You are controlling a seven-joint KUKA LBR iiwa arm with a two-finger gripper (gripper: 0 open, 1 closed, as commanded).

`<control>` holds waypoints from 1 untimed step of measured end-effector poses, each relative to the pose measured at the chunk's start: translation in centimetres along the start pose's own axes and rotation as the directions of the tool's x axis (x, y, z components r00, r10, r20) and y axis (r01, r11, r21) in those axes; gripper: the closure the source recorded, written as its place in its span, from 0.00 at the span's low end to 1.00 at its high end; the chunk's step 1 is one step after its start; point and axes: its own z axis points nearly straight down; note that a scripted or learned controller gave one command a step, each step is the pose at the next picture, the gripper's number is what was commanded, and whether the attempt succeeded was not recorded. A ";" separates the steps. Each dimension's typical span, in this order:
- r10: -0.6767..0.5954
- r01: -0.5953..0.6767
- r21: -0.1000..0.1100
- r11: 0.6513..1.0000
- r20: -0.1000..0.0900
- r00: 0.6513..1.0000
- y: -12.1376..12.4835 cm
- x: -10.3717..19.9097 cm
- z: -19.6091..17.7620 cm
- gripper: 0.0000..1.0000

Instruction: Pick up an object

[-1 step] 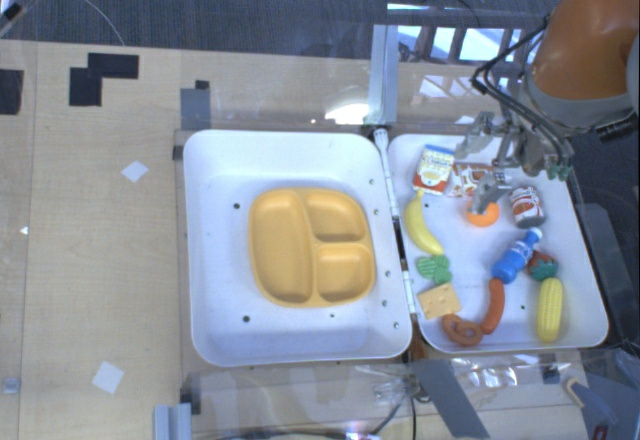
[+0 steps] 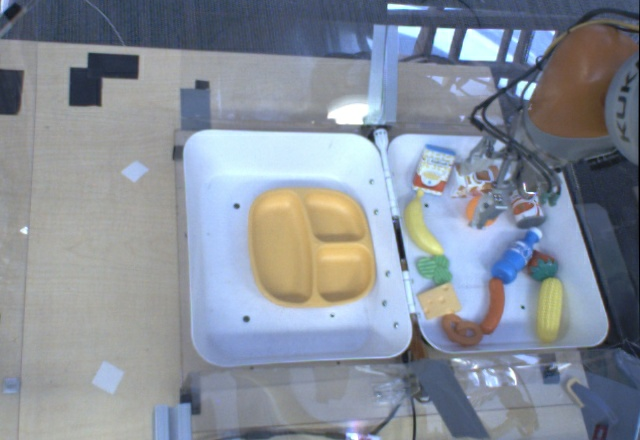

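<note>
Two shallow white bins sit side by side on the bench [image 2: 90, 258]: the left bin [image 2: 215, 228] holds a yellow divided plastic plate [image 2: 310, 246], the right bin [image 2: 580, 323] toy food. The gripper [image 2: 492, 208] hangs over the clutter, presumably choosing; whether its fingers are apart, I cannot tell. A yellow plastic banana [image 2: 422, 226] lies just beside.

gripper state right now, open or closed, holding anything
Gripper: cannot be told; it hangs low over the right bin, near the small carton.
</note>
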 end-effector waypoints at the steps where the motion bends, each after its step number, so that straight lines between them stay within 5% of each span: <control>1: -0.101 0.101 -0.007 0.995 -0.028 0.995 1.0 -1.9 -3.0 0.00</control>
